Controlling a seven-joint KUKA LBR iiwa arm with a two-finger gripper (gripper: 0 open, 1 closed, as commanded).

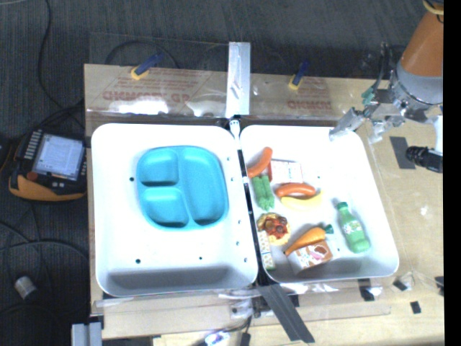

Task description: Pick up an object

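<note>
The pincer hovers at the shallow white right bin's two-o'clock corner — its opening I cannot tell — well apart from the green plastic bottle near the four-o'clock edge.

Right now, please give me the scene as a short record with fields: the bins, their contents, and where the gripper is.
left bin: holds a blue divided plate
right bin: holds toy food, clustered toward its left and front
items: green bottle, carrot, hot dog, green vegetable, small carton
gripper: over the right bin's far right corner, holding nothing
arm: enters from the right
</note>
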